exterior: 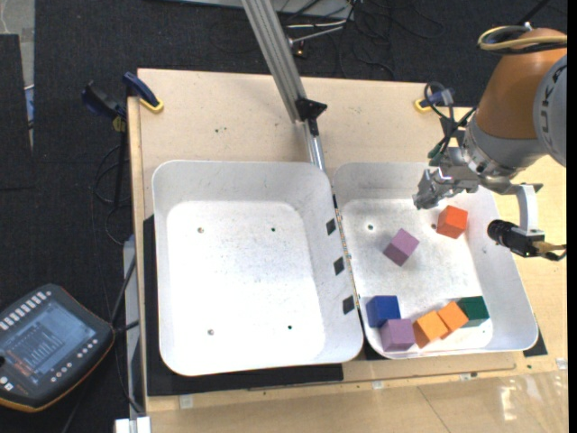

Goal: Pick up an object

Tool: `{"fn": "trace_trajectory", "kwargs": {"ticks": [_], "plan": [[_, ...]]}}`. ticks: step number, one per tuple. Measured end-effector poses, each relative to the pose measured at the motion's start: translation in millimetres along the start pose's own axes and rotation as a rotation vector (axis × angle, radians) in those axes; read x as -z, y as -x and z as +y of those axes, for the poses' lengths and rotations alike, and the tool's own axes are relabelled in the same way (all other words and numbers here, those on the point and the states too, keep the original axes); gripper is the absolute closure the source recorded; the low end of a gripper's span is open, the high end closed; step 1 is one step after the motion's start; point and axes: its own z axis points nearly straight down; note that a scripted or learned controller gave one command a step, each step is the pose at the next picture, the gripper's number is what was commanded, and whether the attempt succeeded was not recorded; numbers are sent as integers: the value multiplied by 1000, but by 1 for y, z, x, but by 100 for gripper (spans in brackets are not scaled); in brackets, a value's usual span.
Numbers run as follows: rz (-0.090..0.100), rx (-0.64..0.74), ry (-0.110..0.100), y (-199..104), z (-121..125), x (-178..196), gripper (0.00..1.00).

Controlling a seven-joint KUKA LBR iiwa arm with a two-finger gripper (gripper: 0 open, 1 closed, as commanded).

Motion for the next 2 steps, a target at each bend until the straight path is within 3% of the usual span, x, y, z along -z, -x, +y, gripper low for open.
{"fn": "trace_trajectory", "kwargs": {"ticks": [1,2], "plan": [[0,3,0,0,2,48,100],[3,8,-7,-44,6,42,100]]}}
